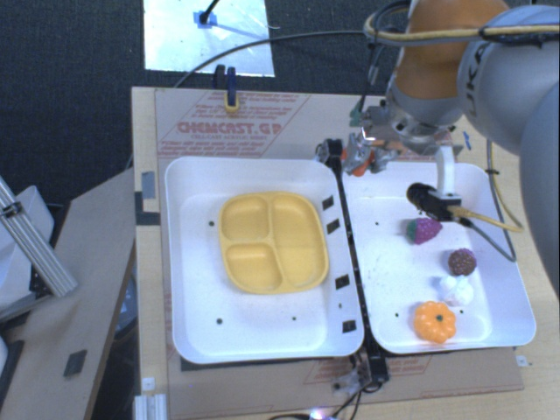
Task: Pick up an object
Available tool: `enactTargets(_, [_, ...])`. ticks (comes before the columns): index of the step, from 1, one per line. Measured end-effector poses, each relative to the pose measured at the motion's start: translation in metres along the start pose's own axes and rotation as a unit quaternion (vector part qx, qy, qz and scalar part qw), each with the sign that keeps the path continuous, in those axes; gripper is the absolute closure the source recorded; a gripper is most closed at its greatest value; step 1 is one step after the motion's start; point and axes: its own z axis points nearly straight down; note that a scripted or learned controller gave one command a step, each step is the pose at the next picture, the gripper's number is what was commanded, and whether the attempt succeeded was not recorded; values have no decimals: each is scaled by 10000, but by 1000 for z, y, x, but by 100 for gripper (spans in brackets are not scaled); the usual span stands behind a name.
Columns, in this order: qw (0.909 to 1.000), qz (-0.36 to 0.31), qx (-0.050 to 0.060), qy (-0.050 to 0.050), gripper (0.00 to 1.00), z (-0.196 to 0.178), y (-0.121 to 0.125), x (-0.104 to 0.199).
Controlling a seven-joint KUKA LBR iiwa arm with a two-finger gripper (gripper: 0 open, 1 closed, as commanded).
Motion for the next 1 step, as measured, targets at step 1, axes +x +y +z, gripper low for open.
enactTargets(1, [10000, -2, 15, 2, 100, 17, -18, 51])
